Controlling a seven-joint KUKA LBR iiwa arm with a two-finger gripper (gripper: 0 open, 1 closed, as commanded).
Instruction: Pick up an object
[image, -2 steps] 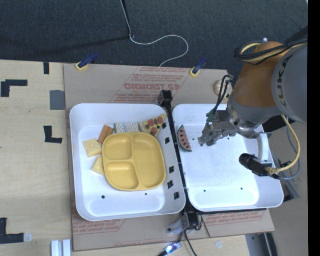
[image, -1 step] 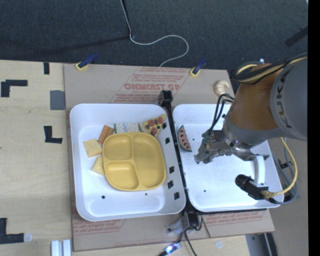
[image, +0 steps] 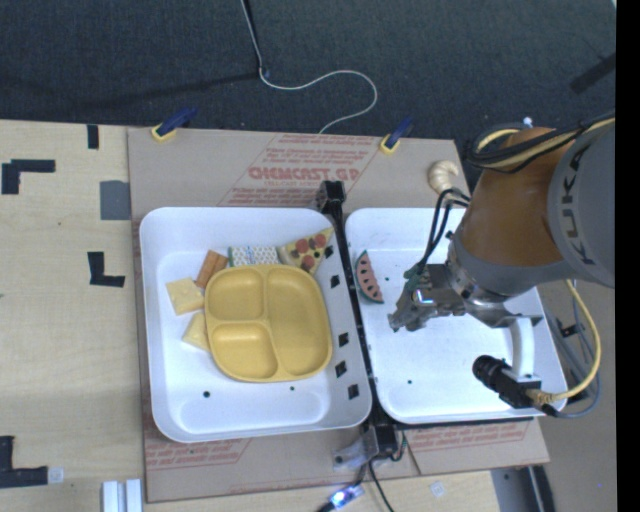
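Note:
My gripper (image: 405, 316) hangs over the right bin (image: 440, 400), near its middle left, with the grey arm and its orange band reaching in from the right. A watermelon slice toy (image: 369, 277) lies at the right bin's left wall, up and left of the gripper and apart from it. In the left bin (image: 180, 400) a yellow divided plate (image: 268, 322) sits in the middle. A pizza slice toy (image: 308, 248), a dotted white piece (image: 252, 256), a brown cracker (image: 211, 267) and pale yellow cheese pieces (image: 186, 297) lie around the plate's top and left.
Both bins rest on a cardboard sheet (image: 300, 170) held by blue-and-yellow clamps at the back. A black divider strip (image: 347, 300) runs between the bins. A white cable (image: 320, 85) loops across the dark floor behind.

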